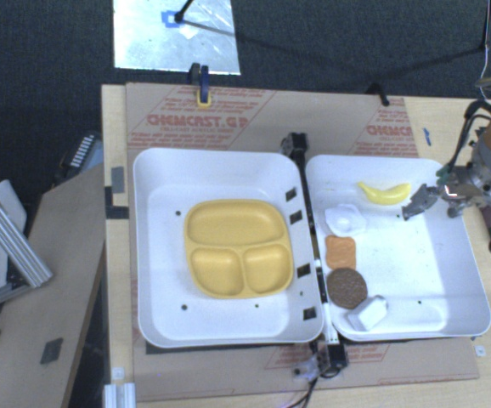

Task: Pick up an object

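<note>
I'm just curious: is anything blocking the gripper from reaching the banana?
Nothing visible. The gripper sits just right of the banana in the right bin, with bare white floor between them. The other items lie farther left and lower.

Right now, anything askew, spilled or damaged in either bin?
Nothing stands out. The yellow divided plate lies flat in the left bin. In the right bin the banana, white round piece, orange square, brown patty and white block lie apart, unspilled. The gripper hovers beside the banana.
</note>
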You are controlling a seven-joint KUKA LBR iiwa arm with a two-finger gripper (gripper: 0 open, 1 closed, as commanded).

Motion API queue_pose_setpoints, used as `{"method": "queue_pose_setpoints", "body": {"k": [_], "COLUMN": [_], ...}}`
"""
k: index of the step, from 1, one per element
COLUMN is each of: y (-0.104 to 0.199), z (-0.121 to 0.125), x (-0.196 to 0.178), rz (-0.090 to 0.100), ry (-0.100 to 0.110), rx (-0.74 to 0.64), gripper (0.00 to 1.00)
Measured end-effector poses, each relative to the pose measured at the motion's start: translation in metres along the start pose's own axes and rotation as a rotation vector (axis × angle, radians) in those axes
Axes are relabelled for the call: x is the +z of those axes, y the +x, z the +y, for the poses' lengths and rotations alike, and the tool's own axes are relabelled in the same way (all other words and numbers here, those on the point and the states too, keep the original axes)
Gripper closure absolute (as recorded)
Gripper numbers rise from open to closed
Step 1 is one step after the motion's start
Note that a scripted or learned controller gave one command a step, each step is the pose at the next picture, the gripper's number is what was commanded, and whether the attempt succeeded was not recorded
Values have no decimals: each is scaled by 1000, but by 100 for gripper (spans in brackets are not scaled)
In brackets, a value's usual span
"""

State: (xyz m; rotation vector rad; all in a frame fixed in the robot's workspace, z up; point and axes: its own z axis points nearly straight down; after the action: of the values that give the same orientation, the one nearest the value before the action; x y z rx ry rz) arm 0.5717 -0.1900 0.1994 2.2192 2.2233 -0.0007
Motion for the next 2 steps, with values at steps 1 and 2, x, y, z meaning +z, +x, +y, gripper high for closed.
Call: {"method": "queue_pose_setpoints", "body": {"k": [1, 2], "y": [-1, 5], "z": [-9, -16], "x": [48, 95], "rz": [1, 1], "ry": [1, 0], "rx": [1, 0], "gripper": [0, 0]}}
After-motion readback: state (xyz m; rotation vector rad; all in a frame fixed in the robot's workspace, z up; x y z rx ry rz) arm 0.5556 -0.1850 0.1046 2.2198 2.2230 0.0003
